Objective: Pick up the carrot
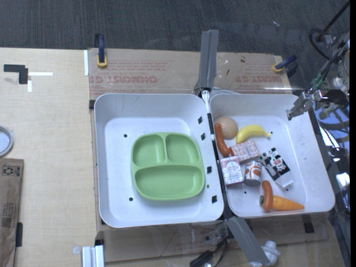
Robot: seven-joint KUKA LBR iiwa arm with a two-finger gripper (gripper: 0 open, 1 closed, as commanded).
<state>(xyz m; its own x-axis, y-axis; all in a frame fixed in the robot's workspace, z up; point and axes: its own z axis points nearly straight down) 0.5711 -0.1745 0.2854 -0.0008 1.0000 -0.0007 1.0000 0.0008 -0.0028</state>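
A light wooden bench (44, 149) is seen from above, dark floor at the far edge, cardboard sheet (150, 71) clamped under two shallow white plastic bins. The left bin (105, 149) holds a green three-compartment plastic tray (167, 166), roughly centred. The right bin (306, 149) holds a clutter: round tan ball (226, 124) at the far left, yellow banana (253, 132) just beside it, reddish sausage-shaped toy (221, 139) along the left wall, pink-and-white cartons (236, 160), a small can (253, 172), a black-and-white carton (276, 166). The orange tapered carrot (287, 203) is lying flat at the bin's near right corner, tip pointing right, thick end touching a red-orange pepper-like piece (267, 195). The gripper (303, 104) is seen at the right bin's far right rim, well apart from the carrot; its opening cannot be told.
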